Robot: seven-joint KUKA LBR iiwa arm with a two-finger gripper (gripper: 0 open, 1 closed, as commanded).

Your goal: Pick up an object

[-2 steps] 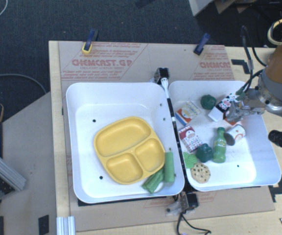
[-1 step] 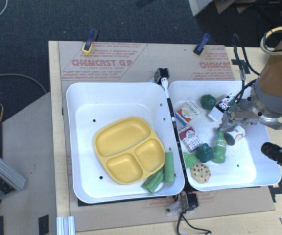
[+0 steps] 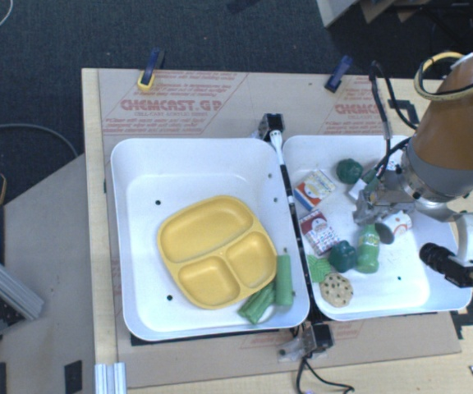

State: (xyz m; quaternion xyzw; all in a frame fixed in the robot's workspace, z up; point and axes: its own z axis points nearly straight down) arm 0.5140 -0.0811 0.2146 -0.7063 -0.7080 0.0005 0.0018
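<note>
Landmark: the divider (image 3: 286, 195) where the two white bins meet.

Arm (image 3: 454, 130) reaches in over the right bin (image 3: 409, 298). Gripper (image 3: 378, 208) sits low, well right of the divider, over the cluster of small items. Fingers are lost among the wrist hardware and the clutter; cannot tell whether they are spread or closed, and nothing is visibly between them.

Likely target: green bottle (image 3: 369, 251), directly below the gripper, right of the divider, lying next to a dark green lump (image 3: 342, 255). A white ball with red marks (image 3: 397, 224) lies just beside the gripper. Judged light, stiff plastic, smooth and rounded, so it may roll or squirt out of a pinch. Best hold looks to be across the narrow body, mid-length, jaws square to its long axis.

Other items right of the divider: teal lump (image 3: 349, 170), two printed packets (image 3: 314, 189) (image 3: 319, 231) close against the divider, cookie (image 3: 335, 287) near the front wall.

Left of the divider: yellow tray (image 3: 212, 253), green stalks (image 3: 273, 290) at its lower right corner.

Room: items around the bottle are crowded, some touching; a descent risks nudging neighbours. Open floor lies in the far right of the right bin. Bin walls are shallow; a straight-up lift looks clear.
</note>
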